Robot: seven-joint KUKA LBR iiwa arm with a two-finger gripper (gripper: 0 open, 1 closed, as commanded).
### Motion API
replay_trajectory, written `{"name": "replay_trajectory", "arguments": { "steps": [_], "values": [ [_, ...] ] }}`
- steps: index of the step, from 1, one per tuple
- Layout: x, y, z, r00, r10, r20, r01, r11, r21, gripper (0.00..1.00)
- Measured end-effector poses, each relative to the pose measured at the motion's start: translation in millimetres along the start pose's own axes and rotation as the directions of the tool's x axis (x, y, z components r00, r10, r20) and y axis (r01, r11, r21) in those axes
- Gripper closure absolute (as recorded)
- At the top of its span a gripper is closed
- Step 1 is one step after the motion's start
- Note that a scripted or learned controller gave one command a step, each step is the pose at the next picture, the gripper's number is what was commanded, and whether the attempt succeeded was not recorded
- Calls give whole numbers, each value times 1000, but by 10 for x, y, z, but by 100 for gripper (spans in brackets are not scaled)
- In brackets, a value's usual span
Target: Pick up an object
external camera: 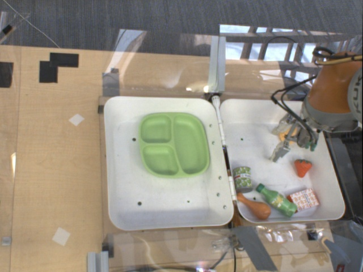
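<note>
Approach step, as I read it: gripper (282, 149), fingers spread and pinching nothing, hangs over the right bin (249, 118) near the strawberry (303, 167); next I must centre on one object, descend and clamp.

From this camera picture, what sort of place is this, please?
Probably a robot test bench in a lab, not a kitchen: two white bins fixed on a wooden bench, a robot arm reaching in, and toy food such as a strawberry and a green bottle.
</note>
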State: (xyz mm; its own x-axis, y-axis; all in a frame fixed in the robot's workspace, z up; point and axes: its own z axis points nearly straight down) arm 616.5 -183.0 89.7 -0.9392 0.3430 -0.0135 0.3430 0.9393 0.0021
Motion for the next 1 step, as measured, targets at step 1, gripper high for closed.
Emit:
{"name": "replay_trajectory", "arguments": {
  "steps": [1],
  "values": [
    [-31, 30, -141, 1000, -8, 11, 8, 1000, -1, 100]
  ]
}}
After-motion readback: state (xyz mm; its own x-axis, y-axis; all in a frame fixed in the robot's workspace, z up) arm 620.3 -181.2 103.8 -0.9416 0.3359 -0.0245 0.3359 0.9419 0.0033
